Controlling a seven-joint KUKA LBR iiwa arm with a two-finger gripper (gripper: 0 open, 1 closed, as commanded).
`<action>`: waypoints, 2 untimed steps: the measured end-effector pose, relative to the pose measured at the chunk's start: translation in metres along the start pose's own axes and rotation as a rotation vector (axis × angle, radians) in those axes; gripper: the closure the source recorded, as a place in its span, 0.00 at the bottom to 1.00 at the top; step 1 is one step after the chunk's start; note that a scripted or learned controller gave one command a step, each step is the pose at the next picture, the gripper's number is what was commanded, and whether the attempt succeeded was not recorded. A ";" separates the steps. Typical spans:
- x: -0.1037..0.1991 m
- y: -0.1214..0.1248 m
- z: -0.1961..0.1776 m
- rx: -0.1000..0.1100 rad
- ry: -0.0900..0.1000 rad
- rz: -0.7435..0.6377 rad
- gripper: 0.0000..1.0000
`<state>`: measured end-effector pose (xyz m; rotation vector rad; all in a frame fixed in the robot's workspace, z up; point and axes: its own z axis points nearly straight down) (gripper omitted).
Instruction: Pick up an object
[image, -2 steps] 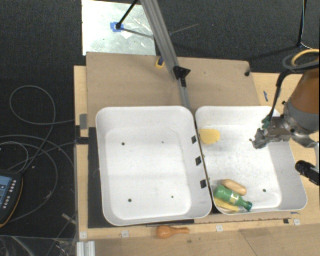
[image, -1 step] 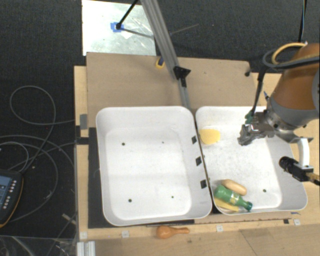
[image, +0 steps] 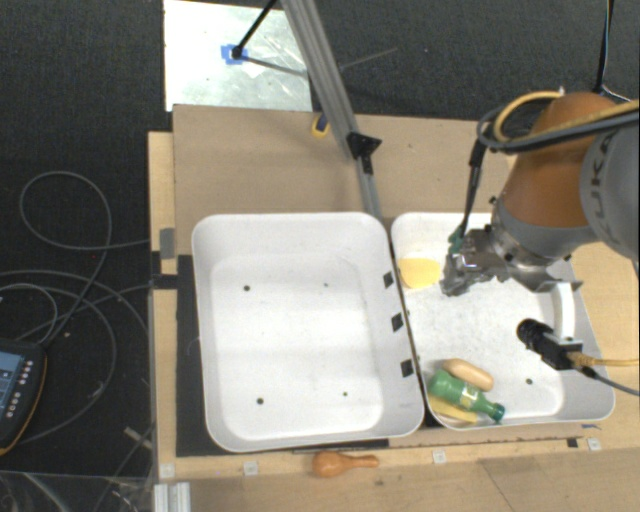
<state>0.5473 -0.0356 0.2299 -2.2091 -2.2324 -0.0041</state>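
Since any object will do for this pick, the nearest candidate is the pale yellow, flattish piece (image: 419, 271) lying in the right bin (image: 590, 400) close to its left wall. My end effector (image: 456, 277) hangs just beside it on the right, low over the bin floor, and I cannot tell whether my fingers are open or closed from this angle; nothing is visibly between them. That placement reads to me as lining up for a grasp on the yellow piece, though it lies close enough to the wall that a finger could catch the rim. Farther toward the near corner of the same bin, a green bottle (image: 468, 394) lies on its side, touching a tan bread-roll shape (image: 467, 374) and a yellow thing beneath; they are crowded together, which would make a clean grip harder. The left bin (image: 215, 330) sits alongside. Outside both, on the worktop (image: 250, 160) edge, rests a small orange-brown gourd-like toy (image: 343, 462).
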 end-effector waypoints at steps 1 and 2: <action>0.045 0.006 -0.006 -0.001 0.000 0.000 1.00; 0.091 0.009 0.002 0.001 0.000 0.001 1.00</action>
